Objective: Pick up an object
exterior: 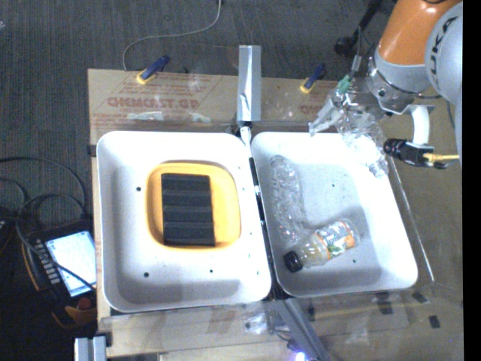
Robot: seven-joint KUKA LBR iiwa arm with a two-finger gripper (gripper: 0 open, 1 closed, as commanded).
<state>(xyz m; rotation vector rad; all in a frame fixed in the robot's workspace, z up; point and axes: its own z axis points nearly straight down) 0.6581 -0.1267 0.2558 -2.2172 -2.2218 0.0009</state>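
Clear plastic piece (353, 122): crumpled and see-through, at the far right corner of the right bin, right under the gripper; it looks bunched around the fingertips, though I can't make out an actual pinch.
Gripper (347, 105): hanging over the far edge of the right bin near its right corner; whether it is clenched or released I cannot tell, the clear plastic blurs it.
Arm (421, 36): grey with the orange band, coming in over the bench's far right corner.
Right bin (391, 201): white and shallow, holding three things.
Bottle (322, 247): clear with an orange label and dark cap, lying on its side toward the near edge of the right bin, cap pointing at the near left corner.
Crushed clear bottle (285, 190): lying along the left wall of the right bin, from mid-bin toward the far edge.
Left bin (120, 201): white, touching the right bin along the middle.
Yellow tray (229, 201): sits in the middle of the left bin.
Black ribbed block (186, 209): lying inside the yellow tray.
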